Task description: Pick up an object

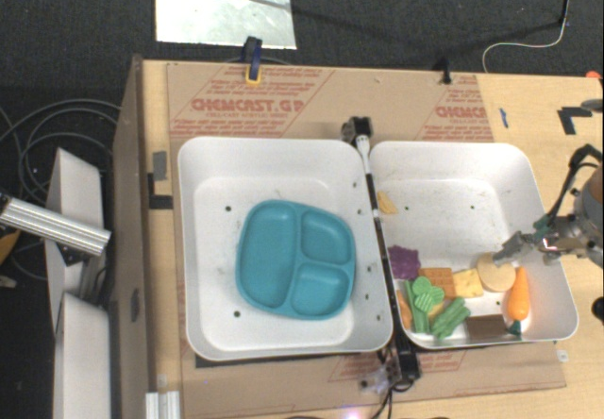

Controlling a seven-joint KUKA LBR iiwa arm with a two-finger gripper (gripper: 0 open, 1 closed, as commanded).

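Orange carrot [517,293] and cream disc [494,273] lie in the right bin [453,176] beside the low gripper [521,247], its width impossible to tell; approach seems underway, needing a centred descent before closing.

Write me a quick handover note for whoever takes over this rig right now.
Gripper: low at the right bin's right side, by the round beige piece; whether it grips anything cannot be told.
Things: purple piece, green pieces, cracker-like squares, a brown block and the orange carrot are clustered in the right bin's near end. The teal divided plate lies in the left bin.
Done: no object visibly lifted.
Left: grasp one object and raise it.
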